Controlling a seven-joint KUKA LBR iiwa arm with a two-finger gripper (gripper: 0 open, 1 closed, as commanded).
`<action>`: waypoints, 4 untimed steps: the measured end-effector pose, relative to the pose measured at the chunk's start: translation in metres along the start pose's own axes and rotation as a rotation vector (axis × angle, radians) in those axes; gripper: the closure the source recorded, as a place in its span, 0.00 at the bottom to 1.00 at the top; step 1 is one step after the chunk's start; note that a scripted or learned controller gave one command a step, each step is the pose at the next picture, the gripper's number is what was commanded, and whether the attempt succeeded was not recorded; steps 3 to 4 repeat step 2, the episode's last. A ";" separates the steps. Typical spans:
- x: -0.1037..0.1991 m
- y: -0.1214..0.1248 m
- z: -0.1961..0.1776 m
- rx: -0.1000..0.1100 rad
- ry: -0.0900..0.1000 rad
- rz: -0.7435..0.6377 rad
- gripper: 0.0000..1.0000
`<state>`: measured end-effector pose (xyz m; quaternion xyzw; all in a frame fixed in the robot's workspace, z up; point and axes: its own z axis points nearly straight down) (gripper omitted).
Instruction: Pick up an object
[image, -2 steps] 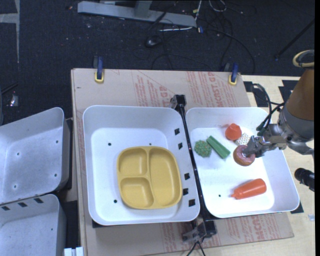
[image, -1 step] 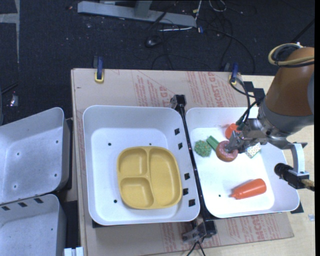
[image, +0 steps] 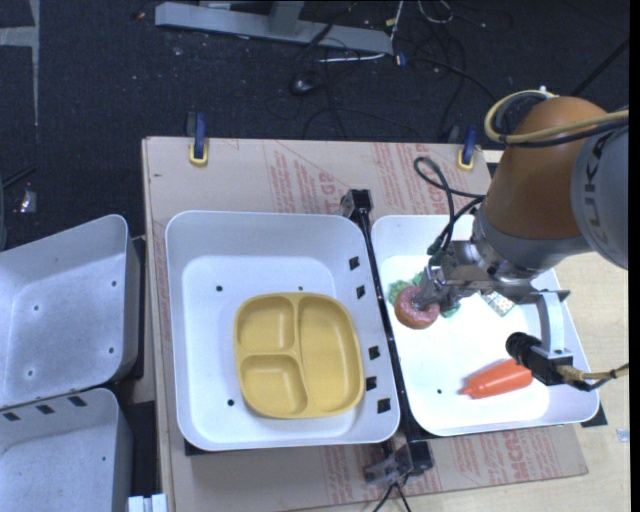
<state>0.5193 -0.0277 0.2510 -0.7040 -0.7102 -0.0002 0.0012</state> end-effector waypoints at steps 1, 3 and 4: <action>0.052 0.016 0.000 -0.003 -0.001 0.000 1.00; 0.105 0.013 0.015 0.002 -0.001 0.001 1.00; 0.105 0.013 0.015 0.002 -0.001 0.001 1.00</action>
